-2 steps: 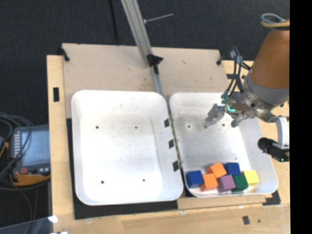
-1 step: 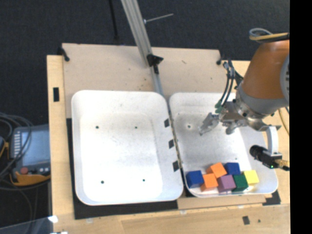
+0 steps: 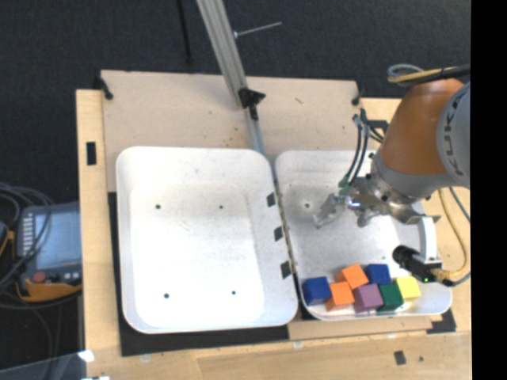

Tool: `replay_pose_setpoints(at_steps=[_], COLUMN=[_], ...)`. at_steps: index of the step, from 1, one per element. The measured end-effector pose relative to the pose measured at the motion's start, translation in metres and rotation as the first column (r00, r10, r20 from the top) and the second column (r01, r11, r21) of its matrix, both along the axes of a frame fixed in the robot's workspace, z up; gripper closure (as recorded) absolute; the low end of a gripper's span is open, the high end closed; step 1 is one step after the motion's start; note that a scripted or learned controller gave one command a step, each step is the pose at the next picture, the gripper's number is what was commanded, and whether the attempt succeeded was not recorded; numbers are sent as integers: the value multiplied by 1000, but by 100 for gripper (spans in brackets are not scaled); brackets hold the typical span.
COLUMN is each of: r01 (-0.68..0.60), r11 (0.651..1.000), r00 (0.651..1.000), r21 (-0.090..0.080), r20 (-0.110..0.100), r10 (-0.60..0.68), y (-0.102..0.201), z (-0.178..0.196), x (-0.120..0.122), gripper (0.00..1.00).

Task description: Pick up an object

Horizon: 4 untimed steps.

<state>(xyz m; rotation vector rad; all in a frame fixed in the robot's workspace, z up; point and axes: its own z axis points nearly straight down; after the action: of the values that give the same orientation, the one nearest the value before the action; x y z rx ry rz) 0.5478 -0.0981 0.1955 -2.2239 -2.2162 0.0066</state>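
Several small coloured blocks lie bunched at the near edge of the right bin (image 3: 305,172): a blue block (image 3: 316,290), an orange block (image 3: 342,294), a second orange block (image 3: 354,275), another blue block (image 3: 379,273), a purple block (image 3: 367,298), a green block (image 3: 390,295) and a yellow block (image 3: 409,288). My gripper (image 3: 344,211) hangs over the middle of the right bin, beyond the blocks. It is open, with nothing between its fingers (image 3: 325,210).
The left bin (image 3: 198,236) lies beside the right one, sharing a raised rim. A slanted metal pole (image 3: 226,46) rises from behind the bins. The grey arm with its orange band (image 3: 424,129) covers the right bin's far right part.
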Motion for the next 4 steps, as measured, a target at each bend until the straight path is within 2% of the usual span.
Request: replay_pose_setpoints(at_steps=[1, 2, 3, 4], r01=[0, 7, -6, -5], r11=[1000, 1000, 1000, 1000], r00=[1000, 1000, 1000, 1000], r21=[0, 3, 1, 2], r20=[-1, 9, 11, 6], r10=[0, -7, 6, 5], y=[-5, -5, -3, -3], z=[-46, -33, 11, 13], x=[-8, -5, -7, -6], gripper=[0, 100, 100, 100])
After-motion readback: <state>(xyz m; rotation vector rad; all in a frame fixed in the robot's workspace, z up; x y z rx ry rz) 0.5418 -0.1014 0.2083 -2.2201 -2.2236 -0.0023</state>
